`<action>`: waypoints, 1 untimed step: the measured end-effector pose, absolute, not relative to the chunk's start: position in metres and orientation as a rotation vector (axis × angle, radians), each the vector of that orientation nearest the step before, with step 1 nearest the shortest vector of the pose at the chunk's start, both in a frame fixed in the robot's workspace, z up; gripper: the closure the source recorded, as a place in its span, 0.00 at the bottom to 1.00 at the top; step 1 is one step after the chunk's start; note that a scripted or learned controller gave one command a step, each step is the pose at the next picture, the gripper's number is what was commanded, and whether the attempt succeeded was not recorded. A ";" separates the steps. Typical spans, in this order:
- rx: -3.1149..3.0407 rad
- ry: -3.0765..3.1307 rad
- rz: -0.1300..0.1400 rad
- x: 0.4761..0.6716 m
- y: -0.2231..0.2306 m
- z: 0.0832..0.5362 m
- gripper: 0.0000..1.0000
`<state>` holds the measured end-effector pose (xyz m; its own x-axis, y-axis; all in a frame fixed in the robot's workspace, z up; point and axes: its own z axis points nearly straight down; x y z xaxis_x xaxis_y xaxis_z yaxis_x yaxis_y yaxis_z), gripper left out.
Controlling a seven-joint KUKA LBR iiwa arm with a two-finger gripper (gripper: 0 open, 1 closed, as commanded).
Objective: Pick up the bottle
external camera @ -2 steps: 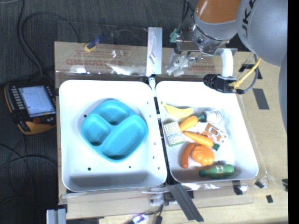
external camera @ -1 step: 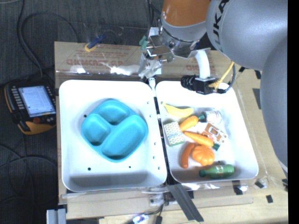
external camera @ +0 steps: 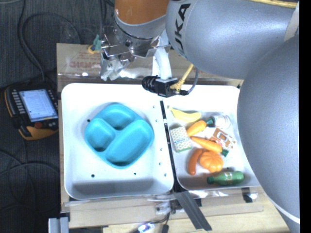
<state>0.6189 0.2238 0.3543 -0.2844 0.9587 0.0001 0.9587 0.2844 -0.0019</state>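
Note:
A dark green bottle (external camera: 225, 178) lies on its side near the front of the right bin (external camera: 233, 92), just in front of an orange fruit (external camera: 212, 161). My gripper (external camera: 112, 68) hangs far from it, over the back edge of the left bin (external camera: 73, 130), beneath the orange wrist band. Nothing shows in the gripper. The grey arm covers the upper right of the camera view and hides the right bin's right side.
A blue divided plate (external camera: 119, 134) sits in the left bin. The right bin also holds a banana (external camera: 185, 114), carrots (external camera: 208, 143), a sausage (external camera: 194, 161), a sponge (external camera: 180, 139) and small packages (external camera: 223, 137). A teach pendant (external camera: 33, 106) lies left of the bench.

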 end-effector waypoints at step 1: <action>-1.742 -2.613 0.004 0.501 0.178 0.328 1.00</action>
<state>0.5013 0.1781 0.3284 -0.3847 0.9230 -0.0006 0.9230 0.3847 -0.0029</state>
